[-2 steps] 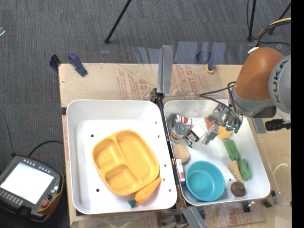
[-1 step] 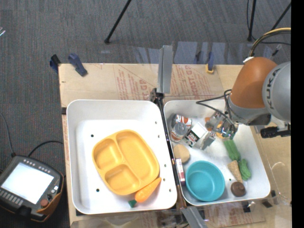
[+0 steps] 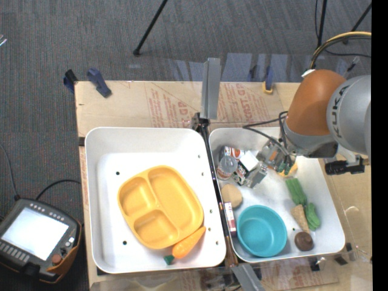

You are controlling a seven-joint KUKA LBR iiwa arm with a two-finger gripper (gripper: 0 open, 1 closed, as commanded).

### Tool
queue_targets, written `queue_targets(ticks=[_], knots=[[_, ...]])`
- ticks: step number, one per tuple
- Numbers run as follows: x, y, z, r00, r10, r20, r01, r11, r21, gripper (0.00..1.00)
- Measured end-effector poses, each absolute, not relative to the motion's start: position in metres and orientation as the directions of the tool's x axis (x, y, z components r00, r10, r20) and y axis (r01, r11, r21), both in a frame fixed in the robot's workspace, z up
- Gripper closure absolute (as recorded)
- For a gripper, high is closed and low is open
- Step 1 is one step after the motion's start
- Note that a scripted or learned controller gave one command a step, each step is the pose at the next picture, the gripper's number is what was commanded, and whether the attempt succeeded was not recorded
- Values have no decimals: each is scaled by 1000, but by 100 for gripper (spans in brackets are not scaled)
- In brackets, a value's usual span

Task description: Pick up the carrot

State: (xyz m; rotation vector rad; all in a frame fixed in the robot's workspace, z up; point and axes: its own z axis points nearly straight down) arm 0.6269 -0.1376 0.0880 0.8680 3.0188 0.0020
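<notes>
The orange carrot with a green end lies in the left white bin, touching the yellow divided plate. The gripper is well apart from it, low in the right white bin beside a small can; whether it is released or clenched, I cannot tell.

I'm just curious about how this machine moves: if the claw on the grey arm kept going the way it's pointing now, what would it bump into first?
The gripper points down and left, so it would probably meet the can lying just ahead in the right bin. Depth is hard to judge. The carrot lies in the other bin.
</notes>
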Motion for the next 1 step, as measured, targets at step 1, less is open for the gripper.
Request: queue_targets(ticks=[1], knots=[[634,-203,138,-674,738,-4,738,674,2,0]])
